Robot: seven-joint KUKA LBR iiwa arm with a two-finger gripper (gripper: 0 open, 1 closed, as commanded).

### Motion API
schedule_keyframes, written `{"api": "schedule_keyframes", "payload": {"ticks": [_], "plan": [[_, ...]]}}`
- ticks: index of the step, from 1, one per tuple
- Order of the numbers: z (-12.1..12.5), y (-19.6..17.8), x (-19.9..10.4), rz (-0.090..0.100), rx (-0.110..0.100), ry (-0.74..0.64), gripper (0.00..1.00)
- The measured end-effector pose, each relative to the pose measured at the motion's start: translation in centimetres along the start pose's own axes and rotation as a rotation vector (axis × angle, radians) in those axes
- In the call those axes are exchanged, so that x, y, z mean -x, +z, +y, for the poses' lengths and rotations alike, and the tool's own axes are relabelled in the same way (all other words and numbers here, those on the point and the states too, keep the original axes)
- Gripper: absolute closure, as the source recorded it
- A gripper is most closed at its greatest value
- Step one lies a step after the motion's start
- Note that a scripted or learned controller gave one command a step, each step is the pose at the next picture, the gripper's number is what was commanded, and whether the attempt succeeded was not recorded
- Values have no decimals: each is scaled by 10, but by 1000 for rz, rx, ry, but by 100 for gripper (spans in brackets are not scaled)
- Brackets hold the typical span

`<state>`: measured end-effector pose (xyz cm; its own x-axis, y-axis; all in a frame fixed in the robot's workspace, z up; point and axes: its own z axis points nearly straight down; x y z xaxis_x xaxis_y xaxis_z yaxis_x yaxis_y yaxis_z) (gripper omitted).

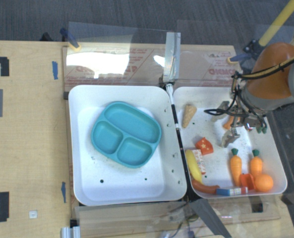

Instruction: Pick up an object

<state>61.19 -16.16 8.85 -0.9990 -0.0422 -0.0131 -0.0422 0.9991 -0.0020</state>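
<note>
- Camera view: two shallow white bins sat side by side on the bench, the left bin (82,148) and the right bin (278,155), touching along a shared edge at the middle
- The left bin held a teal divided plate (126,134) with three compartments, lying flat near the bin's centre and turned at a slant
- The arm (270,78) reached in from the right, its orange band above the wrist over the right bin's upper right part
- The gripper (231,133) hung over the upper right area of the right bin, pointing down; whether it was spread or pressed together could not be told, and nothing showed between its tips
- A tan cone-shaped piece (188,115) lay near the right bin's upper left corner, well apart from the gripper
- A small red-orange carton (204,146) sat left of the gripper and lower, near it but not touching
- A yellow banana (194,165) lay along the bin's left wall, below the carton
- Two toy carrots (235,165) stood side by side with green tops up, below the gripper
- An orange ball (264,183) rested in the lower right corner, just beside the carrots
- A red sausage-like piece (205,187) lay along the bin's front wall
</note>
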Motion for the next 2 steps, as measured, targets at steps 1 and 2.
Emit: {"api": "schedule_keyframes", "payload": {"ticks": [1,2], "plan": [[-9,0,29,3,1,68,0],[48,-1,-21,2,2,77,0]]}}
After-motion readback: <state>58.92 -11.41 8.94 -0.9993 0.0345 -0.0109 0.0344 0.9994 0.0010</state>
